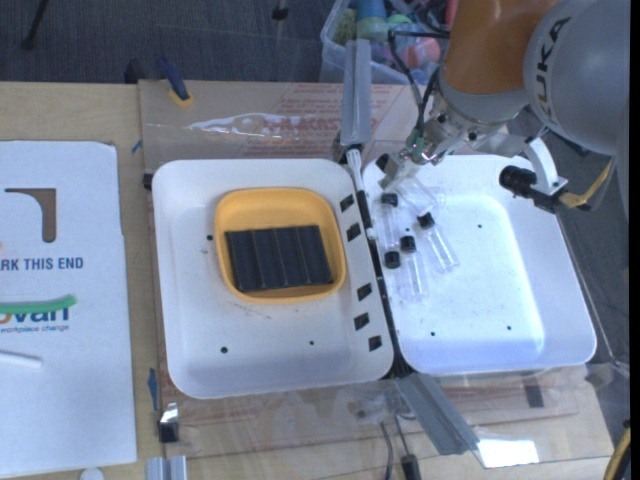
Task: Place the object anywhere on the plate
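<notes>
We count one object (pixel 278 258), one plate (pixel 230 218), two white bins and one gripper (pixel 428 273). The object is a flat, black rectangular slab with ribs running along its short side, which split the top into about five strips. It lies flat inside the yellow plate, filling most of the plate's floor and sitting a little toward the near rim. A yellow margin shows on all sides, widest at the far edge.

The plate is squarish with rounded corners and sits in the far middle of the left bin (pixel 190 348). Bare white floor shows on its left and near sides, and its right rim comes near the wall shared with the right bin (pixel 540 328). A row of small black tabs (pixel 363 306) runs along that wall.

The gripper hangs over the left part of the right bin, just beyond the shared wall and well apart from the object. Its two clear fingers (pixel 441 252) are spread, with only bin floor between them, so it grasps nothing. The grey arm (pixel 590 58) with its orange band comes in over the right bin's far corner. The rest of that bin's floor lies bare.

A white printed board (pixel 60 368) lies to the left of the bins.
</notes>
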